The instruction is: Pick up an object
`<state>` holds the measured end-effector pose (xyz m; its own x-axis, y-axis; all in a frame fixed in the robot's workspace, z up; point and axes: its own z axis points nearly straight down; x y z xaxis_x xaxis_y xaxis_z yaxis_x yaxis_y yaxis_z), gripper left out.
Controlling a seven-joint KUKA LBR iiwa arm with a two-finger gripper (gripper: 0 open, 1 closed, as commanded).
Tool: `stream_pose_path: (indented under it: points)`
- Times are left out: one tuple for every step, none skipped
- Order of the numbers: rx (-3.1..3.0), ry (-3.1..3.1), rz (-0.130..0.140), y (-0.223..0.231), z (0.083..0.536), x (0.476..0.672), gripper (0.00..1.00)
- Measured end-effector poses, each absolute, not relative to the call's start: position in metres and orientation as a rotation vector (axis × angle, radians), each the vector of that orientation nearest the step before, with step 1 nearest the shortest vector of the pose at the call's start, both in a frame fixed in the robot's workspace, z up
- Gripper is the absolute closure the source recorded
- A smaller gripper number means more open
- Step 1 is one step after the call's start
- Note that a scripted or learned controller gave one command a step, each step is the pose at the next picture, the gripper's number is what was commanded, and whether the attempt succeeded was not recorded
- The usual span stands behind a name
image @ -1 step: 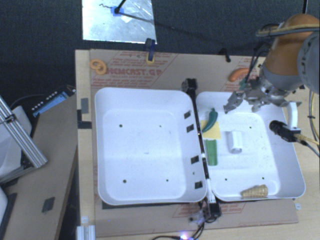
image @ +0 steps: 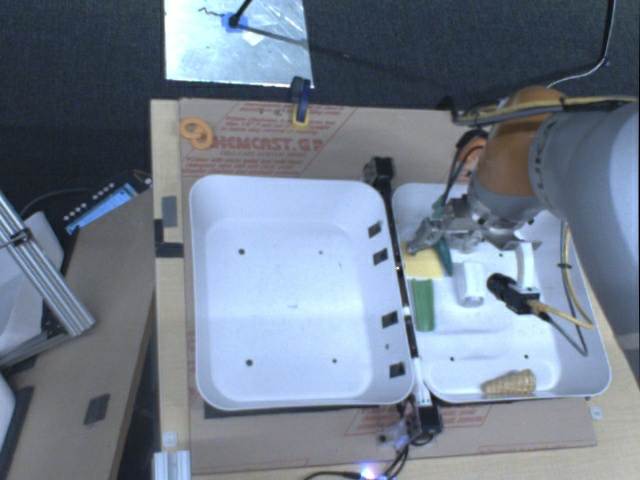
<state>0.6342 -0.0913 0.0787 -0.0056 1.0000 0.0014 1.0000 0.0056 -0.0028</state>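
right bin [image: 575,368], gripper [image: 437,234] (fingertips hidden)

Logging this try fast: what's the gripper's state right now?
Gripper: low in the right bin over the yellow object; whether it holds anything cannot be told.

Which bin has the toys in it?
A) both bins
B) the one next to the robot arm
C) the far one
B: the green stick, the white cylinder and the tan cone all lie in the right bin, where the arm reaches in.
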Motion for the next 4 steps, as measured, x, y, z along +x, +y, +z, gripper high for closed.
stream_pose_path:
  points:
    - [-2.219,-2.229,-0.006,-0.093,0.096,0.636,1.0]
    - [-2.229,-2.227,-0.007,-0.14,0.186,0.638,1.0]
    - [-2.232,-2.24,-0.016,-0.169,0.337,0.672,1.0]
    - [-2.233,-2.237,-0.014,-0.196,0.492,0.669,1.0]
